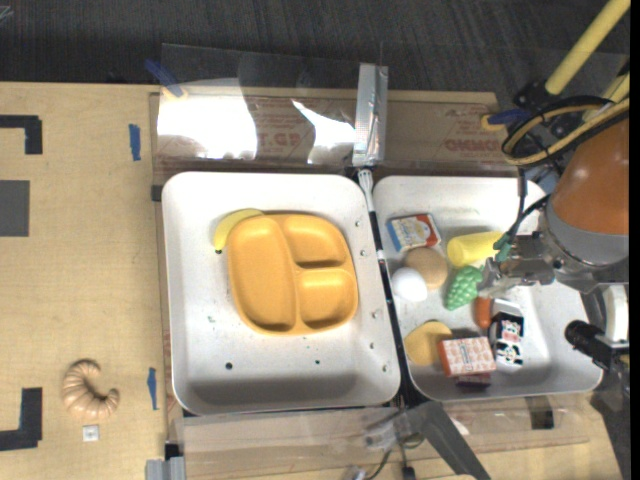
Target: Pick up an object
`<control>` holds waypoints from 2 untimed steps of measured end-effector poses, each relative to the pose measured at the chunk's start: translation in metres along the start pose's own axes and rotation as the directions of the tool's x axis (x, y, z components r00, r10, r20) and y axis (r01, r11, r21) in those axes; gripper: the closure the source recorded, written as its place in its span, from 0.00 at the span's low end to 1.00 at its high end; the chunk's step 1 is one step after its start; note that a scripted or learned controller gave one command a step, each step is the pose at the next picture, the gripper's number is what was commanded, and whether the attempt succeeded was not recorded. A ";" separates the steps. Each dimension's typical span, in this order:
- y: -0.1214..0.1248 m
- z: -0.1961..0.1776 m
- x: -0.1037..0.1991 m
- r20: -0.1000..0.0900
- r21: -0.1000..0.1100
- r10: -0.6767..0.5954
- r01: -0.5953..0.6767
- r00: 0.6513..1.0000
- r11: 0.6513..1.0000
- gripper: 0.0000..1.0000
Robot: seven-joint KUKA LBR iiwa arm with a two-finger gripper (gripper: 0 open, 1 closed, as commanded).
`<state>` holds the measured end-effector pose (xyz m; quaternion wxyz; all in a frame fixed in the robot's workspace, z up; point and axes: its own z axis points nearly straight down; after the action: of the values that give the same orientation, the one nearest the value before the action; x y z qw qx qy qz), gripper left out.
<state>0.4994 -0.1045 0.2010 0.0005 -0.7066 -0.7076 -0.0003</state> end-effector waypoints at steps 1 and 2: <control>0.000 0.001 0.000 0.000 0.001 0.000 0.000 1.000 1.000 0.00; -0.003 0.112 0.013 0.003 -0.011 -0.129 0.129 0.992 0.992 0.00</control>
<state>0.4968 -0.0911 0.0890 -0.0042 -0.6595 -0.7517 -0.0038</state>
